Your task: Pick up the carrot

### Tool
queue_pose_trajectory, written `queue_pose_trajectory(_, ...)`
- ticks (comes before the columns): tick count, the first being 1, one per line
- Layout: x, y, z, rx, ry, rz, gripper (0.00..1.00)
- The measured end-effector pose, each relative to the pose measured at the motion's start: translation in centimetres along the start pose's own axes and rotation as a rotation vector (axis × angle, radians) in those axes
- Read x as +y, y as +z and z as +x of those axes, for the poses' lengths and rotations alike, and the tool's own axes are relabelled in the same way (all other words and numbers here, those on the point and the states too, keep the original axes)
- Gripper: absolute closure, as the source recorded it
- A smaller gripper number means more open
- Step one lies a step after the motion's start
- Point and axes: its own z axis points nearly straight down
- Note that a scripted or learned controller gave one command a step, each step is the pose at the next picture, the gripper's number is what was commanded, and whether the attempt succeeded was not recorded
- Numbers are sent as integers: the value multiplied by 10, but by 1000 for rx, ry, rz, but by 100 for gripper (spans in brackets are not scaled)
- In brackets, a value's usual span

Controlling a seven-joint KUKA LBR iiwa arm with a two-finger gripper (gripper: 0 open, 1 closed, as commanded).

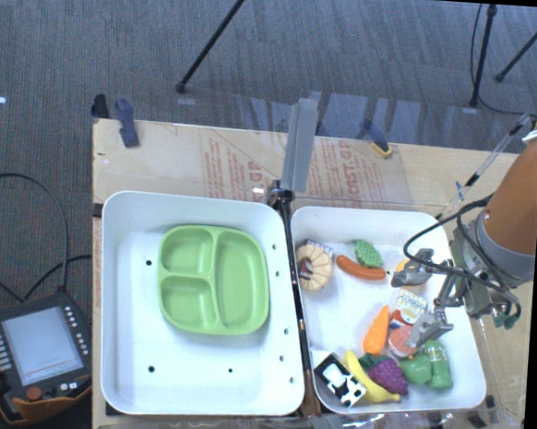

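Down in the right bin (pixel 472 271), the pincer (pixel 425 305) hangs with its two dark fingers spread apart, one near the bin's middle height and one lower, with nothing between them. Just beneath and between the fingers lies a small white and red packet (pixel 406 323). The carrot (pixel 377 329) lies tilted just left of that packet, touching it or nearly so, apart from the fingers. Below are green vegetables (pixel 429 368), purple grapes (pixel 389 374), a banana (pixel 368 377) and a black and white block (pixel 340 382). Farther up lie a sausage (pixel 360 268), a green leafy piece (pixel 369 253) and a round bun (pixel 315 265). The left bin (pixel 124 290) holds a green divided plate (pixel 214 279). Both bins rest on the bench (pixel 208 163).
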Motion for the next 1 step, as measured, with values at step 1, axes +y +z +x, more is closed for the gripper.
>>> queue_pose_trajectory(1,-3,172,-16,1,-133,0,0)
